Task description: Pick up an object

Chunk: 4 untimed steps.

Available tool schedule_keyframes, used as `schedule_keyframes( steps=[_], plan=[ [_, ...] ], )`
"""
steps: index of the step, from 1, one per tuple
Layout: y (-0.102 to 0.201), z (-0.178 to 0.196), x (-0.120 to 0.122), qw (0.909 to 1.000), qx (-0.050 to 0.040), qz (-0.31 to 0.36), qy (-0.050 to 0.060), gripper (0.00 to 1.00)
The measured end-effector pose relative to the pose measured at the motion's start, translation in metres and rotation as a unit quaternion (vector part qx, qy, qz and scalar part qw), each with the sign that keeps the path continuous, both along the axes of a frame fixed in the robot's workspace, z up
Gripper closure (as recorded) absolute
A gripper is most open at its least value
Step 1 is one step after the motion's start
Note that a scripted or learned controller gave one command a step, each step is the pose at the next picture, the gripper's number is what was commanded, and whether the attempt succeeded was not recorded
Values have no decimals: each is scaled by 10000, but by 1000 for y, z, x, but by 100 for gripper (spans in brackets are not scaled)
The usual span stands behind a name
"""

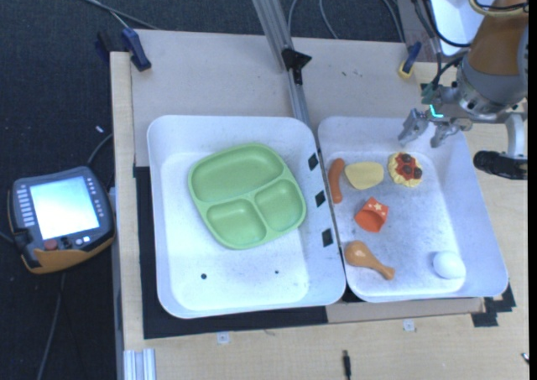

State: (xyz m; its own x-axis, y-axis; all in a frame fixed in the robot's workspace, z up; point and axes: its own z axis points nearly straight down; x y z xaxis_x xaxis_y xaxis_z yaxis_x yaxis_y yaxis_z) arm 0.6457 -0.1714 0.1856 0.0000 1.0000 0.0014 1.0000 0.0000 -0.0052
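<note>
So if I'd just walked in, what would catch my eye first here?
Probably the big green divided plate lying in the left bin, the brightest thing on the bench. Then the toy food scattered in the right bin: a sausage, a drumstick, a white egg and a small pizza. The claw hangs at that bin's far edge, just above the pizza.
</note>
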Motion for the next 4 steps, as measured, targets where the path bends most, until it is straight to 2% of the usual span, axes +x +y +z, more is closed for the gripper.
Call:
schedule_keyframes(
  steps=[1, 3, 4],
  plan=[
    [0, 2, 1, 10000, -4, 4, -20, 0],
    [-3, -99, -9, 10000, 2, 0, -2, 0],
    [-4, -80, -5, 10000, -17, 9, -56, 100]
  ],
)
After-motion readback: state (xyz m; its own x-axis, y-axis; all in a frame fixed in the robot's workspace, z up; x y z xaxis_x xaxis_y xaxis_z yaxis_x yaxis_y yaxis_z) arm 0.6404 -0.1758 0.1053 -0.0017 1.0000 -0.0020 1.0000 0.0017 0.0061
